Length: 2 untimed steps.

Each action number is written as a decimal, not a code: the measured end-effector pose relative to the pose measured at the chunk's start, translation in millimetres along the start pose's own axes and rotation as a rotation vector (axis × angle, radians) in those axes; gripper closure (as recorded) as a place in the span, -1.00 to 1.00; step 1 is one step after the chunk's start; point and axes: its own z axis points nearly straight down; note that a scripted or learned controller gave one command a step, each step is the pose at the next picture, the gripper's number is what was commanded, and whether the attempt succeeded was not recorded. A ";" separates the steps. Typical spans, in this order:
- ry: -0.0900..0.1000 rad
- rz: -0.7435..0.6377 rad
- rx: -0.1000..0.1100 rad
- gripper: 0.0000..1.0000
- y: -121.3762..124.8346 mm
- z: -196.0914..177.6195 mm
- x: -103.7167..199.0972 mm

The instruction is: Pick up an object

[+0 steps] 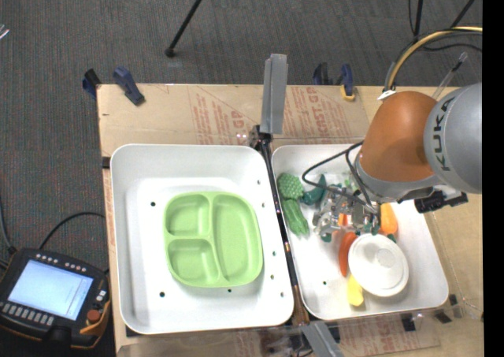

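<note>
My gripper (344, 219) reaches down into the right bin (315, 288), under the orange wrist band. It hangs over a clutter of small toys. Just left of it lie a green knobbly toy (289, 185) and a long green vegetable toy (296, 217). A teal piece (317, 188) sits near the fingers. Below the gripper stands a white bowl (379, 264) with an orange carrot-like toy (346, 251) at its left and a yellow piece (355, 292) beneath. An orange toy (387, 220) lies to the right. No object shows clearly between the fingers.
The left bin (130, 190) holds a light green divided plate (213, 239). A grey upright post (274, 95) stands between the bins at the back. A teach pendant (51, 292) lies at the lower left, off the bench. Clamps hold the board's far edge.
</note>
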 end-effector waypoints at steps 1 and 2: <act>0.003 -0.001 0.000 -1.00 0.3 1.3 0.8; 0.010 0.120 0.004 -1.00 1.8 18.6 14.1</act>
